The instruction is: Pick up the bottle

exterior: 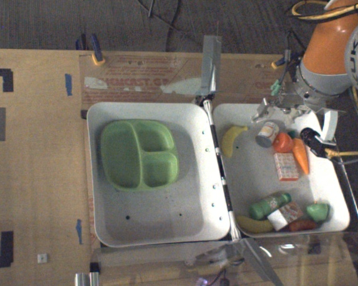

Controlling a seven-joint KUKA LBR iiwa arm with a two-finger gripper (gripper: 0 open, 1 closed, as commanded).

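Bottle (269, 205) is the green one lying on its side near the front of the right bin (250, 162), long axis running left-right with a slight upward tilt toward the right. A banana (255, 223) sits just below it, a white block (278, 218) right against it. Gripper (278, 108) hovers up at the bin's far edge by a small can (266, 133), so the bottle lies well toward the front from it. Honestly can't tell what state the claw is in.

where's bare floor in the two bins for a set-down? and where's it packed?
Free: left bin floor in front of and right of the green divided plate; right bin middle, between the banana, the small box and the green bottle. Crowded: its near edge around the bottle, and the far right under the gripper.
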